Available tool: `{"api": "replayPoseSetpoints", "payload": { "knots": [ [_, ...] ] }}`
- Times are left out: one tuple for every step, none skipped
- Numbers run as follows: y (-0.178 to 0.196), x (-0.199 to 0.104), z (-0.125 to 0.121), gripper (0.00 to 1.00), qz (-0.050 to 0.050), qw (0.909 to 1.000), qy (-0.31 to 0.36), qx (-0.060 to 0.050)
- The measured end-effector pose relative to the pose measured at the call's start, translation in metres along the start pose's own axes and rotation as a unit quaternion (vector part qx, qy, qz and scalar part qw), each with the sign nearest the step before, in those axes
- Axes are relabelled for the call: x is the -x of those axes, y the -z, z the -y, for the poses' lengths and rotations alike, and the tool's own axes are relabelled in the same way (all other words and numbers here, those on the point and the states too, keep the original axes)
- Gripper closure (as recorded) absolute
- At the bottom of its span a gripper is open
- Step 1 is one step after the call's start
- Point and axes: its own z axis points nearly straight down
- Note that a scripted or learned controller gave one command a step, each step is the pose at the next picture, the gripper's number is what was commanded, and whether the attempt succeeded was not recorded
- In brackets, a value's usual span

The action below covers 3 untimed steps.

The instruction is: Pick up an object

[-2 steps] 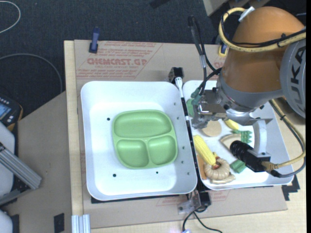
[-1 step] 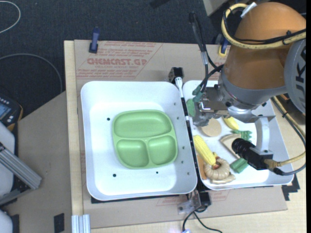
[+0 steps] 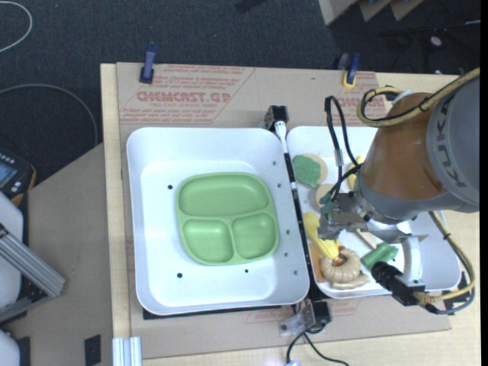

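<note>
Robotics lab, clamped board bench (image 3: 191, 90), loose cables (image 3: 335, 139), aluminium framing (image 3: 30, 269), carpet floor (image 3: 114, 14)

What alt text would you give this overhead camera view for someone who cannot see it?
A grey and orange robot arm reaches from the right into the right white bin, over a few small toy foods. The left white bin holds a green divided tray.

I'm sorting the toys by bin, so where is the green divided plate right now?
The green divided plate lies flat in the middle of the left white bin, on the camera view's left, apart from the toy food in the right bin under the arm.
</note>
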Motion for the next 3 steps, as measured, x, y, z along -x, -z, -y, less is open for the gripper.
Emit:
{"api": "replayPoseSetpoints", "payload": {
  "knots": [
    [0.063, -0.073, -0.002, 1.00, -0.003, 0.9999, 0.010, 0.011],
    [0.179, -0.094, -0.001, 1.00, -0.003, 0.9998, 0.008, 0.015],
    [0.182, -0.093, 0.000, 1.00, -0.001, 0.9999, 0.007, 0.010]
  ]
}}
